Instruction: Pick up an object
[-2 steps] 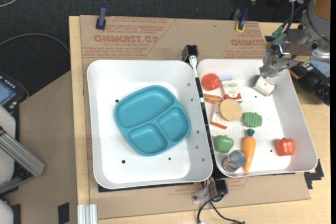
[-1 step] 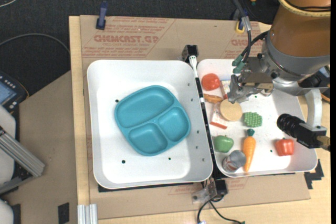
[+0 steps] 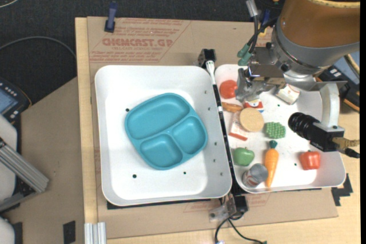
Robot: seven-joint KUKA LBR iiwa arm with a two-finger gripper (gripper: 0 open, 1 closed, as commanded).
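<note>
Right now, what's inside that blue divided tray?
Nothing that I can see: the blue tray shows three bare compartments. The toy food lies in the right bin, partly hidden by the arm.

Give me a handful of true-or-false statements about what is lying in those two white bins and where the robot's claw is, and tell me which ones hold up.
1. The blue divided tray lies in the left bin. True.
2. The carrot lies inside the blue divided tray. False: it lies in the right bin, near the front edge.
3. The gripper hangs over the right bin, at its back end. True.
4. The green apple is in the left bin. False: it sits in the right bin, left of the carrot.
5. The round tan disc lies in the right bin, in front of the gripper. True.
6. The red block rests against the blue divided tray. False: it lies at the right bin's far right side.
</note>
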